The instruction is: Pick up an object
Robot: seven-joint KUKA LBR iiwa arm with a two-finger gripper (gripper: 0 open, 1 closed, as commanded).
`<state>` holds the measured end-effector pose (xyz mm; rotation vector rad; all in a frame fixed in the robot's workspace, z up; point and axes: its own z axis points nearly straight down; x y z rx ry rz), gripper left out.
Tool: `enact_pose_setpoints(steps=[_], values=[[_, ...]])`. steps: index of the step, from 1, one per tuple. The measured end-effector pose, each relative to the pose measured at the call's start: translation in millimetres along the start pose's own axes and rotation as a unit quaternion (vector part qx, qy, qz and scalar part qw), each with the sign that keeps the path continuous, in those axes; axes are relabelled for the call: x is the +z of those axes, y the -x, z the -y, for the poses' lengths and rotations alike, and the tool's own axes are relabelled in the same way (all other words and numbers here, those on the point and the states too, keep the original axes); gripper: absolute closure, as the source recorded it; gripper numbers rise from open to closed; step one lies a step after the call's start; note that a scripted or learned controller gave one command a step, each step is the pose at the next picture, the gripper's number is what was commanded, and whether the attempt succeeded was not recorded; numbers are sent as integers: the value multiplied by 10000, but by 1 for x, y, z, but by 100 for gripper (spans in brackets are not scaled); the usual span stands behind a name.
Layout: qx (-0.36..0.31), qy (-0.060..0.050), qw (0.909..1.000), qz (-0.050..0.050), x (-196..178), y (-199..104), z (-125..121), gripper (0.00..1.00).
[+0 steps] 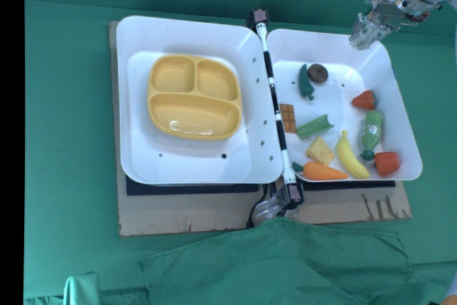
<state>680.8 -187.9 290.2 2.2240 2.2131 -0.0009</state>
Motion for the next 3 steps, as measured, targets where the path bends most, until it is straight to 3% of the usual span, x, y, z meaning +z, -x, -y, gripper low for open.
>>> enact_pose_setpoints(steps=[2, 3], values=[[-2, 55, 10000, 7, -124, 0, 60, 100], [-3, 2, 10000, -1, -99, 0, 63, 100]])
